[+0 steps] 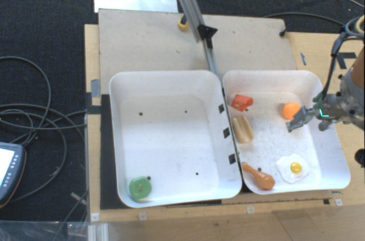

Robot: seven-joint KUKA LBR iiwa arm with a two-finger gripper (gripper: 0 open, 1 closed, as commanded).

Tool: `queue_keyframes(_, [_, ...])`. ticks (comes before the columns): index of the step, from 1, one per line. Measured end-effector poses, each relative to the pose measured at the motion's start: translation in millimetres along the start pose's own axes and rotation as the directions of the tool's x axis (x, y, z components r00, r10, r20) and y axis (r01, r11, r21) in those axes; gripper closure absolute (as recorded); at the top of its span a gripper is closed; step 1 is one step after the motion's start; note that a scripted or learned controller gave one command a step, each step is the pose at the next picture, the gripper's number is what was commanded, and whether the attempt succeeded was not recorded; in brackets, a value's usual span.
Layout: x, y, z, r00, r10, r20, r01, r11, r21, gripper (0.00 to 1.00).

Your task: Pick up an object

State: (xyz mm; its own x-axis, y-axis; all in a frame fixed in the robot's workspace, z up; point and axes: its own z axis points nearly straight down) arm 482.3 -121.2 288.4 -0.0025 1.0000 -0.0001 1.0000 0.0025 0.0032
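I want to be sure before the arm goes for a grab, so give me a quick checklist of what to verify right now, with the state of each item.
1. Target within reach: the orange ball lies in the right bin, just left of the gripper: ok.
2. Gripper free of any object: nothing visible between its fingers: ok.
3. Finger opening wide enough for the ball: cannot tell.
4. Gripper centred over the ball: it sits slightly below and right of it: not ok.
5. Space around the ball: the red block and hot dog lie apart from it: ok.
6. Fried egg out of the way: ok.
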Motion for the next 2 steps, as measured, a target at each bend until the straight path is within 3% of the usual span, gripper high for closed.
queue_keyframes(2, [-1.2,5.9,116.3,1.000,0.002,-0.001,-0.002,1.000,0.008,0.00])
